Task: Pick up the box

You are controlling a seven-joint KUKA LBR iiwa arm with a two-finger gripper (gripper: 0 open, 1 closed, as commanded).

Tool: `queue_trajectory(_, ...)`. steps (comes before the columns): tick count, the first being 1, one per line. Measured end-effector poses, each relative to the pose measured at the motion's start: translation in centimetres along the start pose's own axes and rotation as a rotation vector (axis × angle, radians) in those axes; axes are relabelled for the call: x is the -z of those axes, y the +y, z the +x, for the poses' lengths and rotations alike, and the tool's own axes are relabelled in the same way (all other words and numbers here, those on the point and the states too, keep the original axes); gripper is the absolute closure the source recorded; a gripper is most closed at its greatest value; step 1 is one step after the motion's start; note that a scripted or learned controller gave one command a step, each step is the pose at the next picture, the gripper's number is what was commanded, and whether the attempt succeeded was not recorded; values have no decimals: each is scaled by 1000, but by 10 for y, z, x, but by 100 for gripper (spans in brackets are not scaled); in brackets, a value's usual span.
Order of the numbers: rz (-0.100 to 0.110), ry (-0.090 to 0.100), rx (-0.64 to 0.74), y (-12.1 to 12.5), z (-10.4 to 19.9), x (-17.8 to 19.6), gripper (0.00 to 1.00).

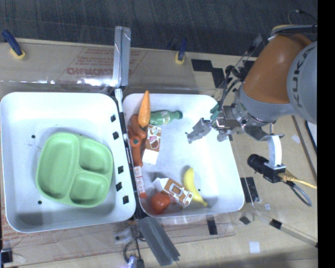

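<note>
Two small cartons lie in the right bin (226,166). One brown and white box (152,140) rests against the carrot (144,109) at the bin's left side. Another brown and white box (177,192) lies near the front, between a red tomato (161,203) and a banana (192,186). My gripper (199,130) hangs over the middle right of this bin, open, with nothing between its fingers. It is right of the first box and behind the second, apart from both.
A green bottle (165,116) lies at the back of the right bin beside the carrot. An orange-red item (136,134) and a narrow red and white pack (138,177) line the left wall. The left bin (17,116) holds a green divided plate (75,168).
</note>
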State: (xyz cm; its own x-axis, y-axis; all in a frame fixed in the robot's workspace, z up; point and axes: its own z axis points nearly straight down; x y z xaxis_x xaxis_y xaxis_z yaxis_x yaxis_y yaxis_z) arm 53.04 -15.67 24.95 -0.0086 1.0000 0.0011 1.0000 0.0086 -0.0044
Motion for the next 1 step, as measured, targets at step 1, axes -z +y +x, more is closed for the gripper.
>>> queue_trajectory(1,1,0,114,-6,48,-128,0)
